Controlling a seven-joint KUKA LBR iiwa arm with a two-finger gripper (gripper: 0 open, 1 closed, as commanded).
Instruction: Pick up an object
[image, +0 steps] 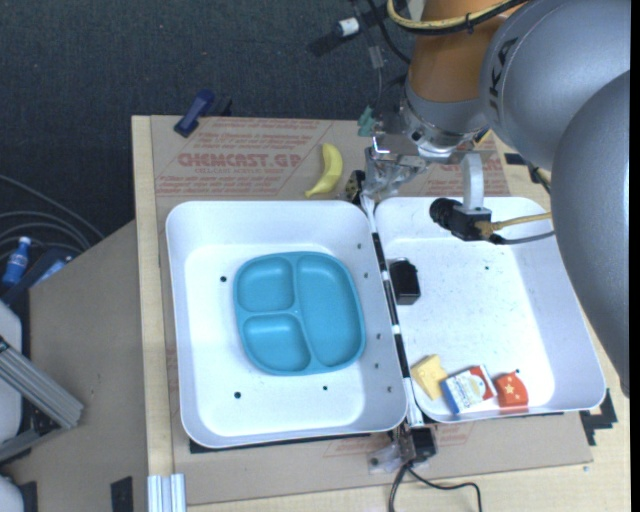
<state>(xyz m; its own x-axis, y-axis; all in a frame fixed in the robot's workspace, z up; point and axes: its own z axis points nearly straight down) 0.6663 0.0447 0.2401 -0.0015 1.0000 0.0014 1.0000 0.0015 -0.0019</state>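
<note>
Hand (385, 180) hovers by banana (326, 171), above the bins' divider (385, 290).

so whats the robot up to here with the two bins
A grey KUKA arm with an orange band reaches in from the right, its gripper hovering over the far edge where the two white bins meet. Nothing shows between its fingers. The left bin holds a blue three-compartment plate. The right bin has a small black block near its left wall and a yellow wedge, a red-white-blue packet and a small red piece along its near edge. A yellow banana lies on the board behind the bins.
</note>
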